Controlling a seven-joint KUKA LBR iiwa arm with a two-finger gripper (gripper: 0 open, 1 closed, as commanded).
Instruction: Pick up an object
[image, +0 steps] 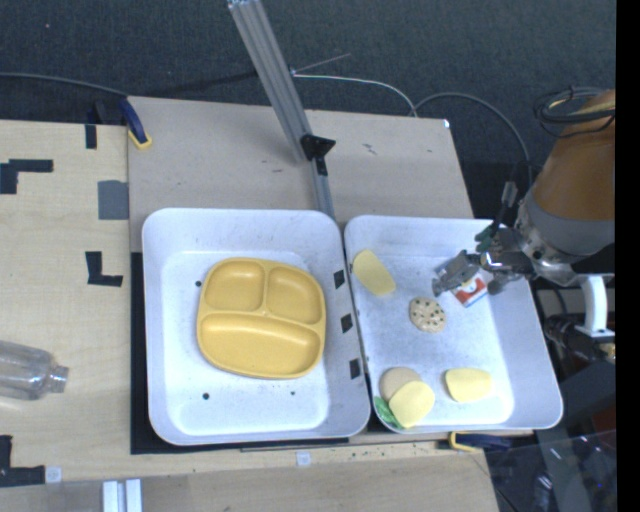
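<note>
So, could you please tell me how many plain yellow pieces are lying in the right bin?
3: one yellow piece near the upper left corner, one at the lower middle, and one at the lower left, resting against a tan piece. Something green beneath it is partly hidden.

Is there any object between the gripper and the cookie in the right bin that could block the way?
Nothing visible blocks it. The gripper hangs over the right bin, and the cookie lies just below and to its left on bare bin floor. The small red and white item sits beside the gripper, off that path.
</note>
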